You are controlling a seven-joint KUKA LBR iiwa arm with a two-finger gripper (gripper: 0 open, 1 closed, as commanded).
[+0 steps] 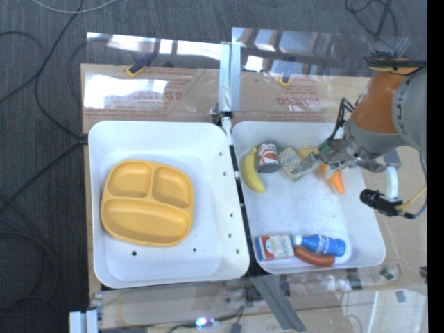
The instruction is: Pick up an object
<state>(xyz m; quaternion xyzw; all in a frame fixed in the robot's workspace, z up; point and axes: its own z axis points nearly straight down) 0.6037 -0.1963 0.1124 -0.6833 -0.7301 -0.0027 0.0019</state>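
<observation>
Two white bins on the worktop, left bin (125, 262) with yellow divided tray (147, 202), right bin (361, 227) with banana (252, 173), can (268, 157), patterned block (294, 164), carton (274, 247), bottle (320, 244), sausage (313, 257), carrot (336, 181), tool (327, 157) low over block and carrot, grip state cannot be told.
</observation>
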